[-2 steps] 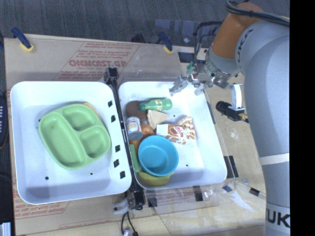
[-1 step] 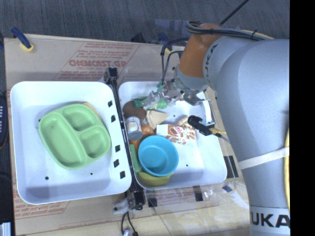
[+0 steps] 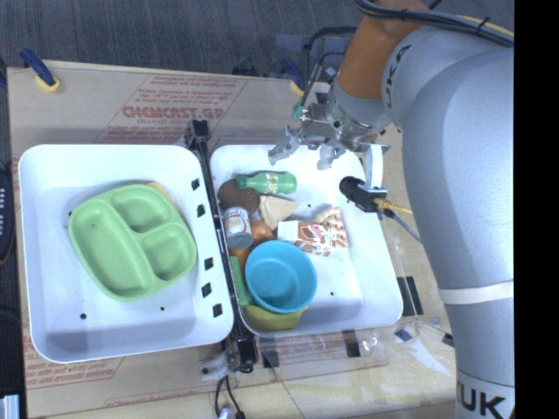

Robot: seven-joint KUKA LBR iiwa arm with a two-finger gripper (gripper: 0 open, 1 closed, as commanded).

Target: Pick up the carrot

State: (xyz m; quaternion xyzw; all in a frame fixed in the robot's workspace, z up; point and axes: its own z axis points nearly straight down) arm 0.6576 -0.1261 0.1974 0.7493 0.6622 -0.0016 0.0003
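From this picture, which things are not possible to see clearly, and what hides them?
- Carrot: I cannot identify it in the camera view; if present, it is buried in the right bin's pile.
- Yellow-green object: mostly covered by the blue bowl.
- Can: label too small to read.
- Brown item: partly hidden by the green bottle.
- Claw: blurred, finger gap unclear.

Red print reading "CHEMCAST GP" runs across the brown protective paper [image 3: 175, 112] on the bench, at the far side behind the left bin, with smaller lines around it too fine to read. White letters "UK" show on the arm's grey base [image 3: 483, 401], near right.
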